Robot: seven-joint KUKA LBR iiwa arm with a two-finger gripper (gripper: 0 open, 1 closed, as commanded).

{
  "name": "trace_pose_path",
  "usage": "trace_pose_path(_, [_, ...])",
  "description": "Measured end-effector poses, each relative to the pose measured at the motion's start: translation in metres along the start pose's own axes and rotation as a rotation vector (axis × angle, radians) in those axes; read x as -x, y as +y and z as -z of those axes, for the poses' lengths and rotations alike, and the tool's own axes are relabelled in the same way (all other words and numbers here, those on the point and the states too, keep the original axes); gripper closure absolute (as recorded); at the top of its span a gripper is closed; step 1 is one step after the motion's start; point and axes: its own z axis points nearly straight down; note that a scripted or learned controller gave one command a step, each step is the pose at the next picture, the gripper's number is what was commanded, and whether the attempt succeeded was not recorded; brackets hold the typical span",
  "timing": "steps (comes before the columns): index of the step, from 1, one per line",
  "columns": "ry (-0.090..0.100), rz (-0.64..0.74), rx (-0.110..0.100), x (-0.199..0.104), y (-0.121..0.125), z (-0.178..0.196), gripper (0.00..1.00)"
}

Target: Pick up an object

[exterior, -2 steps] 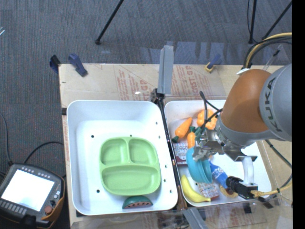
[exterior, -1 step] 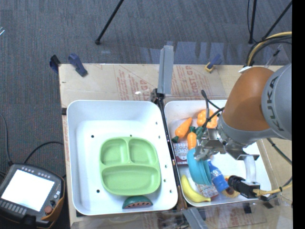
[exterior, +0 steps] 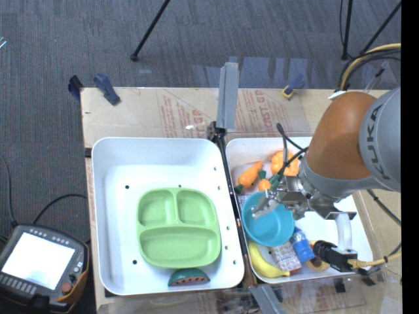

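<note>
While its fingers straddle the rim, the gripper (exterior: 270, 205) hangs partly open over the blue bowl (exterior: 268, 226).

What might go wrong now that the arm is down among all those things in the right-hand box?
The gripper sits at the blue bowl, which is wide and smooth, so it may slip off the rim. The banana, a small packet and a toy carrot crowd close around, so the gripper could knock them aside or catch the wrong thing. The arm also hides part of that bin from the camera.
</note>
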Motion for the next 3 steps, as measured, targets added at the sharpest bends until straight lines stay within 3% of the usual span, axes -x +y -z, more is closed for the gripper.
trace_pose_path(1, [0.002, -0.265, 0.005, 0.0, -0.02, -0.022, 0.0])
trace_pose_path(2, [0.002, -0.268, 0.0, 0.001, -0.02, -0.015, 1.0])
trace_pose_path(3, [0.0, -0.192, 0.004, 0.062, -0.015, -0.067, 1.0])
